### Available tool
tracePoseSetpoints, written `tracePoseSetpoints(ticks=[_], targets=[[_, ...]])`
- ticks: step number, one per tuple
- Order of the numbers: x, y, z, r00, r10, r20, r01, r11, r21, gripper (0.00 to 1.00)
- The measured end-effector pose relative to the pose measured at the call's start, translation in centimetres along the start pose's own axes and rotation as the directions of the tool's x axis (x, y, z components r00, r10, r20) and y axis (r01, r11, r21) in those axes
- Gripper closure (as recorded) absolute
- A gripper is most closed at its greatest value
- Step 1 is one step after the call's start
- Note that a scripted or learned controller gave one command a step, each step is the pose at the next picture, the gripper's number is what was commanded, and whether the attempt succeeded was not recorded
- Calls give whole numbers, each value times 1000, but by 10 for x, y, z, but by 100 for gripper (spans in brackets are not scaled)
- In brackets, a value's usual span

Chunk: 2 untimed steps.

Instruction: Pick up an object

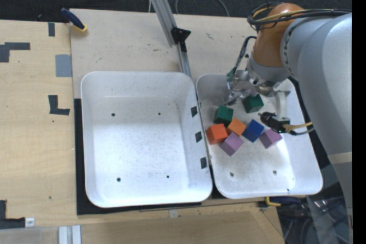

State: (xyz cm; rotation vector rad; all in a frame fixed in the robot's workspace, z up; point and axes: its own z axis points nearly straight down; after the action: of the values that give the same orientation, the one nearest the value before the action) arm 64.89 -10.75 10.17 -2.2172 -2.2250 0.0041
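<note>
Over the right bin (303, 180), hand (239, 88) low among blocks
Whether it is grasping anything, I cannot tell; green block (252, 103) at its 4 o'clock

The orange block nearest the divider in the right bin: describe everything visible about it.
The orange block is a small matte cube, apparently foam or painted wood, resting on the right bin floor near its left wall. It sits slightly rotated. A green block touches it above, and a purple block touches its lower right. The gripper is apart from it, farther up the bin.
</note>
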Motion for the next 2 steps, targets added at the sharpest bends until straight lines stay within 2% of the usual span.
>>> tracePoseSetpoints(ticks=[1,2], targets=[[11,26,-29,1000,1,-2,-1,1000,-5,100],[10,24,-27,1000,2,0,-2,1000,-1,0]])
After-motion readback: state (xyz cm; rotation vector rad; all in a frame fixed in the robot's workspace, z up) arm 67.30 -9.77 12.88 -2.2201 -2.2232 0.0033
